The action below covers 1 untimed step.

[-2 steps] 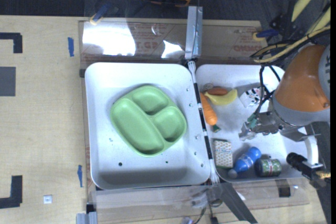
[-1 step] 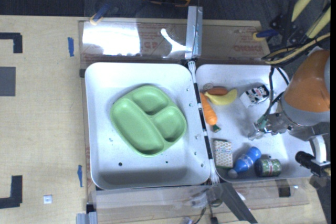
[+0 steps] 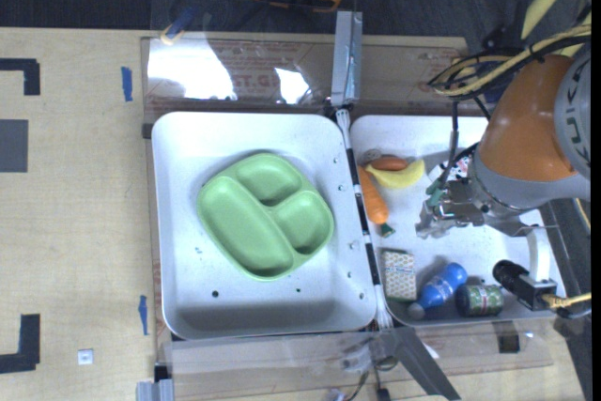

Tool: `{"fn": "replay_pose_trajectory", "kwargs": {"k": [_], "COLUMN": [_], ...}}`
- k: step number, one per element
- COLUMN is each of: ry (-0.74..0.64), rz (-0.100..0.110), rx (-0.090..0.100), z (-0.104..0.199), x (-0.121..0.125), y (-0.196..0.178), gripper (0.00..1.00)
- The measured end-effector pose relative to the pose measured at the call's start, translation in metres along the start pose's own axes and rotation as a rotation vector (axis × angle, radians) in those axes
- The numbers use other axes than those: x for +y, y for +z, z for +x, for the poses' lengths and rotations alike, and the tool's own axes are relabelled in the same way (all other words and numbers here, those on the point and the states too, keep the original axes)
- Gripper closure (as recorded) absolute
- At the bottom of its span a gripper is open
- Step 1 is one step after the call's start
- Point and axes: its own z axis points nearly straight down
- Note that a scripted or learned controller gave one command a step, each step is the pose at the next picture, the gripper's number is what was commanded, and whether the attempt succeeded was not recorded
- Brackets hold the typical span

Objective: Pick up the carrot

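The bench (image 3: 66, 202) spreads pale and wooden under me, and carries 2 white bins side by side. The left bin (image 3: 188, 146) lies well to the left of my jaws in the camera view. The right bin (image 3: 418, 131) lies under them. My arm (image 3: 526, 136) comes in from the view's right, its orange band above the wrist, and hangs over the right bin's middle.

A green plate (image 3: 268, 216) with 3 hollows sits in the middle of the left bin, far to the left of my jaws and across the wall between the bins.

The carrot (image 3: 374, 199) lies in the right bin along its left wall, lengthwise toward the far and near edges, with its green end nearest the camera. It is near my jaws, on their left, clear of them and not between them. I cannot tell how wide my jaws stand.

A banana (image 3: 402, 174) lies just beyond the carrot's far end, up and left of my jaws, with something orange along its top. A patterned packet (image 3: 399, 273) lies below and left of my jaws, by the bin's near edge. A blue bottle (image 3: 441, 285) lies just right of the packet, straight below my jaws. A green can (image 3: 481, 299) lies beside the bottle, below and right of them.
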Motion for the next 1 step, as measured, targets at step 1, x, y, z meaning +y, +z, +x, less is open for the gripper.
{"fn": "replay_pose_trajectory", "kwargs": {"k": [1], "ry": [-0.384], "rz": [0.002], "rx": [0.001], "z": [0.0050], "x": [-0.0174], "y": [-0.0001], "gripper": [1.00]}}
